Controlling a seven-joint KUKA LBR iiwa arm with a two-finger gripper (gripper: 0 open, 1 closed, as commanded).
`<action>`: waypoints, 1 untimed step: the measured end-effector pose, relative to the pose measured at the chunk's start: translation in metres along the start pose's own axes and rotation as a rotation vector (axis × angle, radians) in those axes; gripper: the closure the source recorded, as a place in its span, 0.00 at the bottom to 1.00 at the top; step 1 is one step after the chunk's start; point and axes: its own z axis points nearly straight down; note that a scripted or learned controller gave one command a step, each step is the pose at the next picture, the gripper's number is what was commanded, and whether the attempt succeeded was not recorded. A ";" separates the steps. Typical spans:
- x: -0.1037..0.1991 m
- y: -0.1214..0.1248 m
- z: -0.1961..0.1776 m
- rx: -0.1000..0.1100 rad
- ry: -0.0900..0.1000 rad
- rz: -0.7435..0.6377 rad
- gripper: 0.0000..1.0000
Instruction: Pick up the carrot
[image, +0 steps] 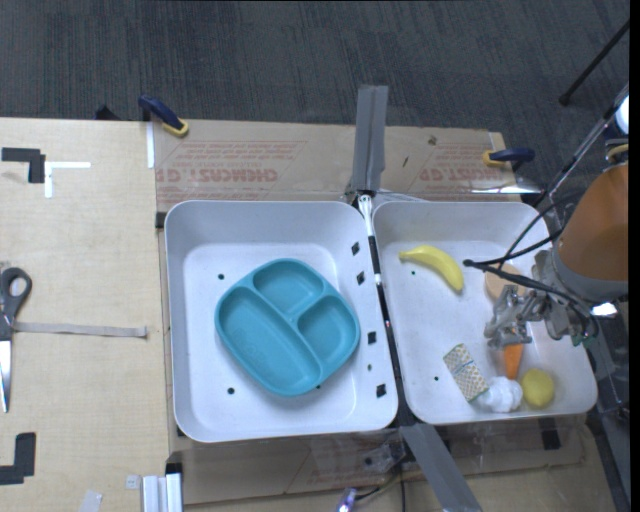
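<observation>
The carrot (512, 362) is a short orange piece in the right bin (420, 390), toward its near right side. My gripper (508, 335) hangs directly over the carrot's far end and hides that end. Whether it touches the carrot is unclear. The grey arm with its orange band (598, 230) reaches in from the right.
Close around the carrot are a yellow lemon (538, 388), a white object (500, 398) and a patterned packet (465, 370). A banana (435, 266) lies at the far side of the same bin. In the left bin (190, 250) sits a blue divided plate (288, 325). Scissors (10, 300) lie on the bench at far left.
</observation>
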 end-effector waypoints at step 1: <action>0.010 0.011 -0.104 -0.001 0.003 0.061 1.00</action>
